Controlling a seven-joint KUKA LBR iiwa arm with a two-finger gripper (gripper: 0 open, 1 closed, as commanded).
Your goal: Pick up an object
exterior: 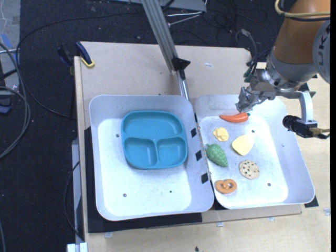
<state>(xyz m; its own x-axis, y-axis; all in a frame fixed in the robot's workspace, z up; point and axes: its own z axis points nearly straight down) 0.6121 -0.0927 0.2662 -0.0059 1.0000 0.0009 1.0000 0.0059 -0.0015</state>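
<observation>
The approach step is in hand: the fingers (244, 106), their spread impossible to tell, hang right above the orange carrot (233, 117) in the right bin (294, 156), needing a short straight descent next.

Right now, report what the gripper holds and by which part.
Cannot be told. The gripper is low over the right bin, right at the orange carrot-like piece, but no object is visibly between its fingers.

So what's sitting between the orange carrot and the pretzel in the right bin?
In the camera view, going from the carrot down to the pretzel, you pass a small yellow piece and then the green broccoli-like toy.
</observation>
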